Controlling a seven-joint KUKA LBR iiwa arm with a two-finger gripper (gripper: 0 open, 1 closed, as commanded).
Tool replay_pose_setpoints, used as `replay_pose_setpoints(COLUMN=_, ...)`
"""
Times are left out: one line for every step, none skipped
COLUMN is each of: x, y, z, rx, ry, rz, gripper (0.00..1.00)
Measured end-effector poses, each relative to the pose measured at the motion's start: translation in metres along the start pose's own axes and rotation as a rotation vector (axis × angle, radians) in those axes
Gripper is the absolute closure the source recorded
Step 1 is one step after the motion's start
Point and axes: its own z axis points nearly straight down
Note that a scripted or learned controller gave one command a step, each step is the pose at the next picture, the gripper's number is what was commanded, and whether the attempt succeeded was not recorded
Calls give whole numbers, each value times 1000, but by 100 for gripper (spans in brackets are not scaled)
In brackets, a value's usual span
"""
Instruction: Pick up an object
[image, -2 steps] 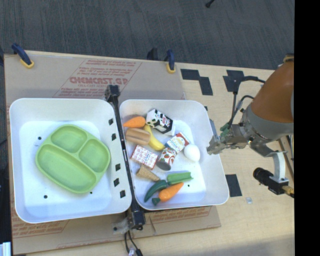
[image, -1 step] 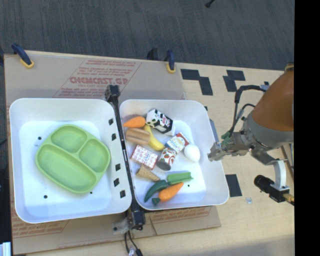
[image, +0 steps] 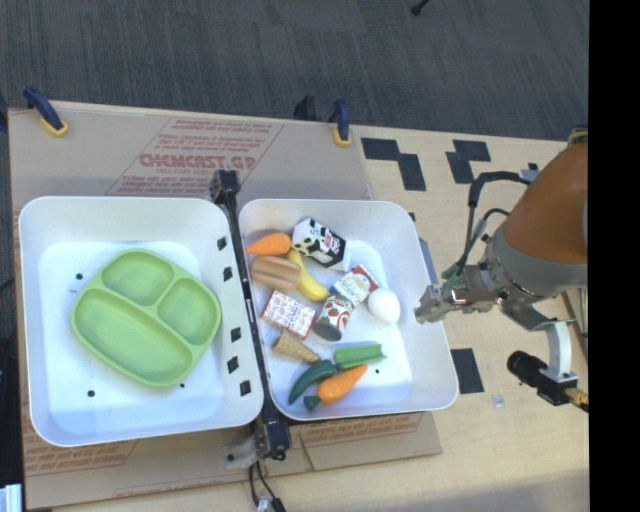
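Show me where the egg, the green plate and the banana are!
egg (image: 383, 305): camera view, middle of its white shell.
green plate (image: 146, 316): camera view, ridge between its compartments.
banana (image: 309, 283): camera view, middle of its yellow body.

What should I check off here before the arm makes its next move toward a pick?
1. End effector outside the right bin, at its right rim: ok.
2. Nothing seen held by the end effector: ok.
3. Finger opening: cannot tell.
4. Nearest target, the egg, lies exposed near the rim: ok.
5. Other items packed close; the carrot touches the green vegetable: not ok for clean grasps.
6. Left bin holds the green plate, clear of the arm: ok.
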Motion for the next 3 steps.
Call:
replay_pose_setpoints(x=0, y=0, z=-2, rx=-3, ry=-2, rz=0, gripper=100)
replay_pose_setpoints(x=0, y=0, z=-2, rx=-3, ry=-2, rz=1, gripper=100)
replay_pose_setpoints(x=0, y=0, z=-3, rx=-3, ry=-3, rz=1, gripper=100)
